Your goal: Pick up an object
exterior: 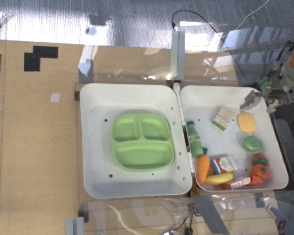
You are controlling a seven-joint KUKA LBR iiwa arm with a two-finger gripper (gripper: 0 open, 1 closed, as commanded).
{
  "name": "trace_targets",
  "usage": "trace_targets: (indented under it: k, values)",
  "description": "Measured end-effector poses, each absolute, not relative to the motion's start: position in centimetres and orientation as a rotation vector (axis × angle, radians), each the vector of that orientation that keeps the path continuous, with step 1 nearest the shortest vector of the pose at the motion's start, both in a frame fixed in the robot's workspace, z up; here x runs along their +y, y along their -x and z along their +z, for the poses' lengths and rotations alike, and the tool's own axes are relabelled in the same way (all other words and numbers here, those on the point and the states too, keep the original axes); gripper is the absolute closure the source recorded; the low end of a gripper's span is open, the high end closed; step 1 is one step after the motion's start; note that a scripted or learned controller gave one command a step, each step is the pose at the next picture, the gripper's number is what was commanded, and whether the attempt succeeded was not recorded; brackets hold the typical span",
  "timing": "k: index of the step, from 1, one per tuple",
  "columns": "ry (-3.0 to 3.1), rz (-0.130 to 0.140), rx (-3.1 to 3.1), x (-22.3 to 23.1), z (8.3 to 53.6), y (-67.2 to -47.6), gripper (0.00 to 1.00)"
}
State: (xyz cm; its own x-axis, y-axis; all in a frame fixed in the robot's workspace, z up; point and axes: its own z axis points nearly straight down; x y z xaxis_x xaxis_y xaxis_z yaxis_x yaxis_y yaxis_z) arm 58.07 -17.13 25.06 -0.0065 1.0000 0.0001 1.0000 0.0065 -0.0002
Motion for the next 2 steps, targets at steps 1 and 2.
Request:
trace_targets:
  k: [1,2]
  values:
    - [2.384,-0.001,-2.044,-14.6,19.7,-61.0,0.0]
    - [2.367,-0.005,-2.069,-17.0,9.5,-63.3,0.0]
